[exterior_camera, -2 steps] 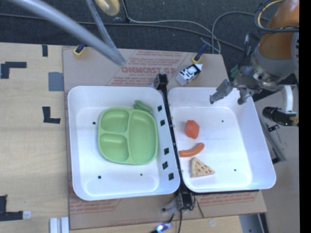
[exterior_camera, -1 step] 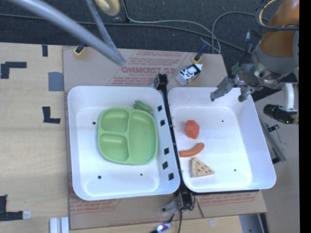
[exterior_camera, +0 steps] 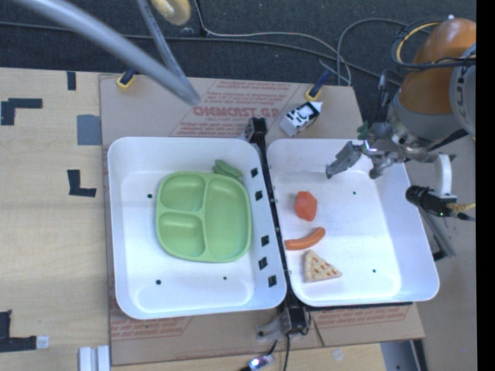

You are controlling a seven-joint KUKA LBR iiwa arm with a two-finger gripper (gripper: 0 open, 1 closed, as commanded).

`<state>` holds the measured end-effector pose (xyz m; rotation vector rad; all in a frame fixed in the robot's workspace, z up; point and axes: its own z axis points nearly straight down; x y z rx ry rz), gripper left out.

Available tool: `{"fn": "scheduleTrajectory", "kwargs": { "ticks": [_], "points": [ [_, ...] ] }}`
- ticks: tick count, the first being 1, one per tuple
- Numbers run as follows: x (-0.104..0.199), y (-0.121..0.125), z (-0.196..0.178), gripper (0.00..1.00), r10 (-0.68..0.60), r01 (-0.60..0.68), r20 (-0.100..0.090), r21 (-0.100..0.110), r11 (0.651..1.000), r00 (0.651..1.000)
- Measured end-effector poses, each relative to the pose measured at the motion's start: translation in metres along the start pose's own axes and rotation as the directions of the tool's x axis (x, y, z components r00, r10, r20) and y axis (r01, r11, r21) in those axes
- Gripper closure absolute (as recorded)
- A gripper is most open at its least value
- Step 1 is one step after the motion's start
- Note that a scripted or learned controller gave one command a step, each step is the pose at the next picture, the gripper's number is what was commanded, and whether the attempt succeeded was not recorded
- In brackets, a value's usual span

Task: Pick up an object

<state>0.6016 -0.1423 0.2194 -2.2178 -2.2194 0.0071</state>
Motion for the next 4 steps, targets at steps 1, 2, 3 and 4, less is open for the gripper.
{"fn": "scheduleTrajectory", "kwargs": {
  "ticks": [1,2,3,4],
  "points": [
    [-0.004,-0.001,0.045,0.00,0.000,0.000,0.000,0.000,1.000,1.000],
    [0.005,-0.001,0.092,0.00,-0.001,0.001,0.000,0.000,1.000,1.000],
    [0.005,0.000,0.079,1.00,-0.002,0.002,0.000,-0.004,1.000,1.000],
    [-0.001,-0.007,0.023,1.00,0.001,-0.001,0.001,-0.010,1.000,1.000]
  ]
}}
